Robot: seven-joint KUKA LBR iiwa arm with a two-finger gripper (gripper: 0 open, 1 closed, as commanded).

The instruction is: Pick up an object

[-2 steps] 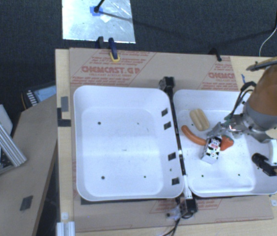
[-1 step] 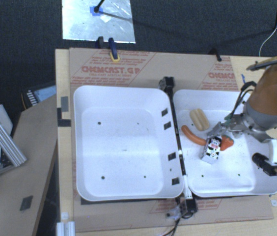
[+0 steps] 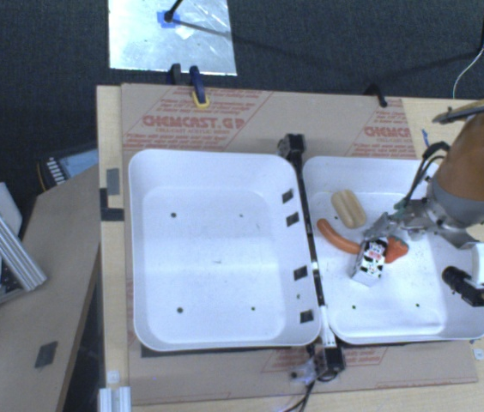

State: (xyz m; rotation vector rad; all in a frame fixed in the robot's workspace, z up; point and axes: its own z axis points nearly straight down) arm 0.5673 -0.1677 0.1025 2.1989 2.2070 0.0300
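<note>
The right bin [image 3: 414,316] holds a tan bread-roll shape [image 3: 347,208], a long orange sausage-like piece [image 3: 338,236], a small white box with black spots [image 3: 369,261] and a red piece [image 3: 396,249] beside it. My gripper [image 3: 390,227] hangs low over the bin's middle, just above the red piece and the spotted box. Right of it rises the grey arm with its orange band [image 3: 474,166]. From this slant I cannot see how the gripper meets the red piece.
The left bin [image 3: 152,256] lies beside the right one, with a black divider [image 3: 304,239] between them. A black part [image 3: 463,283] juts over the right bin's right rim. Brown board surrounds both bins.
</note>
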